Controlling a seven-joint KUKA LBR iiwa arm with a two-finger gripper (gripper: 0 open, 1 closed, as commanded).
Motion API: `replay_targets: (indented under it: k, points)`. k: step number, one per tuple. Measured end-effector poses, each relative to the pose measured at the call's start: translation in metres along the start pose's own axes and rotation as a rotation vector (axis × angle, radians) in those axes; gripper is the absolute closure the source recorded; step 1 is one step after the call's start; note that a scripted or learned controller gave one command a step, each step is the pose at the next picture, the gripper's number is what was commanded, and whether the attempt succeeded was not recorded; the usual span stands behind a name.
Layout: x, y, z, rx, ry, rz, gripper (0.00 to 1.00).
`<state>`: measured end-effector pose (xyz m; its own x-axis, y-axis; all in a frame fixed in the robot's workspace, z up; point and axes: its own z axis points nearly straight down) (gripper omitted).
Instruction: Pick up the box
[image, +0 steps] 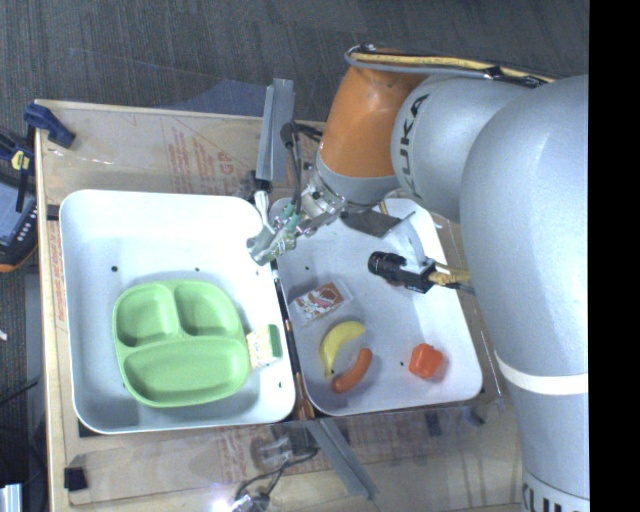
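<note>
Gripper (272, 238) over the rim between the bins; finger state cannot be told. Box (320, 299) lies flat in the right bin (455, 330), at 5 o'clock of the gripper, apart. Banana (340, 343) at the box's 5 o'clock.

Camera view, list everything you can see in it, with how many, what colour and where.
bins: two, white, side by side on the bench
divided plate: one, green, in the left bin
small item: one, pale yellow and green, at the plate's right edge; too small to identify
box: one, small and flat, white with red print, in the right bin near its left wall
banana: one, yellow, in the right bin below the box
sausage: one, red-brown, touching the banana
red object: one, right bin, near its front right corner
arm: one, grey with an orange band, coming from the right
pincer: one, metallic, over the wall between the bins
</note>
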<state>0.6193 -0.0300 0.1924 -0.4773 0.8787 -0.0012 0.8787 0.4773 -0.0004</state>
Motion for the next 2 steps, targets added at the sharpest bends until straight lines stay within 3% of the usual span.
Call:
replay_targets:
  k: [1,2]
  points:
    - [0.078,-0.027,0.001,0.005,0.003,0.137,1.00]
    - [0.133,-0.035,0.002,0.007,0.003,0.296,1.00]
